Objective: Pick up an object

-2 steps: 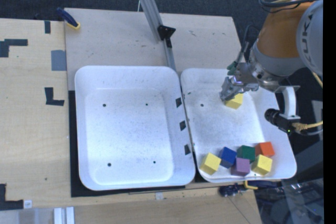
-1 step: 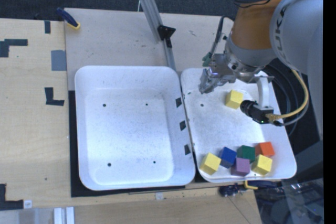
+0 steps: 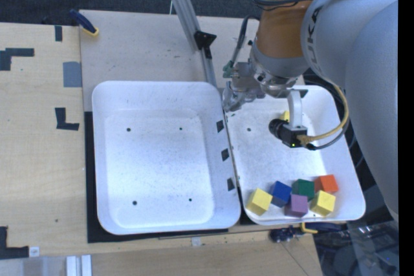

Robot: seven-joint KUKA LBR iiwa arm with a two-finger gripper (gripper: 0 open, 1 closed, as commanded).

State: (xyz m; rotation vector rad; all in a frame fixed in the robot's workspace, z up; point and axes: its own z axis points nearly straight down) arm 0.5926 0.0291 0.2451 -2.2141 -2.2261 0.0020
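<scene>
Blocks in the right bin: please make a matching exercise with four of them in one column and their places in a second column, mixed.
Things:
1. orange block
2. blue block
3. purple block
4. green block

Places:
a. just left of the green block
b. between the blue and orange blocks
c. farthest right in the back row
d. front row, between two yellow blocks

Pairs: 1-c, 2-a, 3-d, 4-b
</scene>
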